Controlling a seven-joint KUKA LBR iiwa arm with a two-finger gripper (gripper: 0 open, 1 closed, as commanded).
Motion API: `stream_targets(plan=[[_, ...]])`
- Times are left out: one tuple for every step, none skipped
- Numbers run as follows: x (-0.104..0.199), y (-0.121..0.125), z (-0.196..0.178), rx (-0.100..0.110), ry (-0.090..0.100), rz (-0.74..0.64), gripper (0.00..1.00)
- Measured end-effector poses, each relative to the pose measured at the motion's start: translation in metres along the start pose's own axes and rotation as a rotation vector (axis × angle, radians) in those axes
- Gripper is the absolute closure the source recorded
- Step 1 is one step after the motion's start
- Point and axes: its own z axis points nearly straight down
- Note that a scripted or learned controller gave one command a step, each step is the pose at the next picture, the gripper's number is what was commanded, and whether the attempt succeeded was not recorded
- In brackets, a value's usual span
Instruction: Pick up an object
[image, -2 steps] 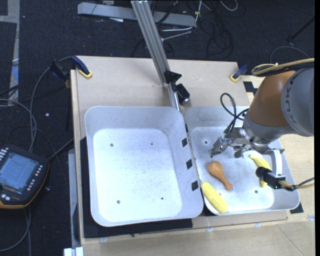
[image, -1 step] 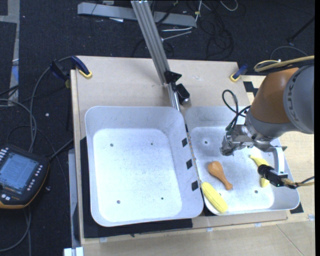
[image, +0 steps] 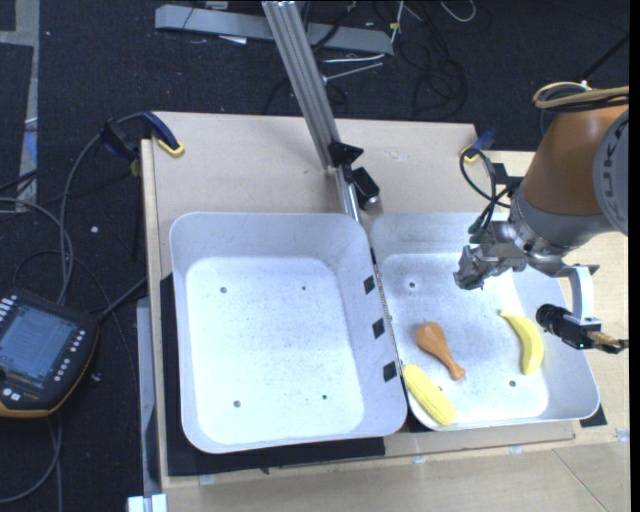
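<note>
The right bin (image: 420, 265) holds three objects. A brown chicken drumstick (image: 440, 347) lies near its middle. A yellow banana (image: 527, 340) rests toward the right wall. A yellow corn cob (image: 428, 394) sits at the front left corner. My gripper (image: 472, 276) hangs over the back part of this bin, up and to the right of the drumstick, apart from all three objects. Nothing shows between its tips.
The left bin (image: 200, 250) sits beside the right one, the two rims meeting in the middle. A slanted metal pole (image: 315, 100) rises from behind the bins. A handheld pendant (image: 35, 350) lies off the bench at the left. Clamps mark the bench's back corners.
</note>
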Motion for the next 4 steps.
stream_targets(plan=[[0.000,0.001,-0.024,0.004,0.000,0.001,1.00],[0.048,0.011,-0.023,0.006,0.002,-0.003,1.00],[0.103,0.003,-0.018,0.006,0.002,-0.004,1.00],[0.159,0.001,-0.034,0.005,0.002,-0.004,1.00]])
